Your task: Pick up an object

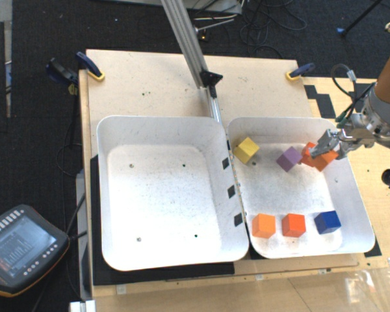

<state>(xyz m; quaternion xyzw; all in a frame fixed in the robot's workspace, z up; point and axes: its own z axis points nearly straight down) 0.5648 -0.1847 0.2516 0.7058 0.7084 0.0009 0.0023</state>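
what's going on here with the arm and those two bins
A grey robot arm reaches in from the right over the right-hand white bin. Its gripper sits at an orange block near the bin's upper right, beside a purple cube; whether it has a grip is unclear. A yellow cube lies further left, and along the bin's near edge sit two orange cubes and a blue cube.
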